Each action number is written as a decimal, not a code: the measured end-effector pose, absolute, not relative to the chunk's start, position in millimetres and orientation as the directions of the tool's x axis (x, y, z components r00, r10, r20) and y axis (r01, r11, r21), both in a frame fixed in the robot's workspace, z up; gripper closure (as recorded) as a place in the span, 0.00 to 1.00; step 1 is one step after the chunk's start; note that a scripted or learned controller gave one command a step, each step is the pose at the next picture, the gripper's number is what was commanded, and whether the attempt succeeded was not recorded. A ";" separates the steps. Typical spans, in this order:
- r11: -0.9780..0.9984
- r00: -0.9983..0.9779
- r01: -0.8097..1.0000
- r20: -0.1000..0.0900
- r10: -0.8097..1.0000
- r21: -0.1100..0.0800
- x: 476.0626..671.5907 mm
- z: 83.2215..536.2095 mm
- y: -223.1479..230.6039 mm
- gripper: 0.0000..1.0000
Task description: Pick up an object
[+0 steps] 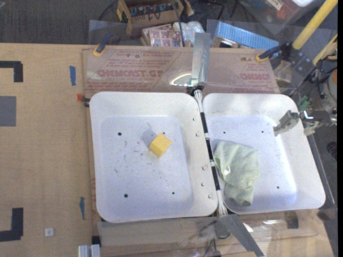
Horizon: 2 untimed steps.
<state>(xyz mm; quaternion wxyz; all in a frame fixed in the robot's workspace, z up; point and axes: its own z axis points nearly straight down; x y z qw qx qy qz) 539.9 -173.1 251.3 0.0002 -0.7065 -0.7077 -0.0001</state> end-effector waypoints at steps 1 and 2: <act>0.000 0.000 1.000 -0.001 1.000 0.003 540.5 261.9 -174.2 1.00; 0.323 -0.323 0.946 -0.001 0.946 0.001 505.5 255.9 -224.7 1.00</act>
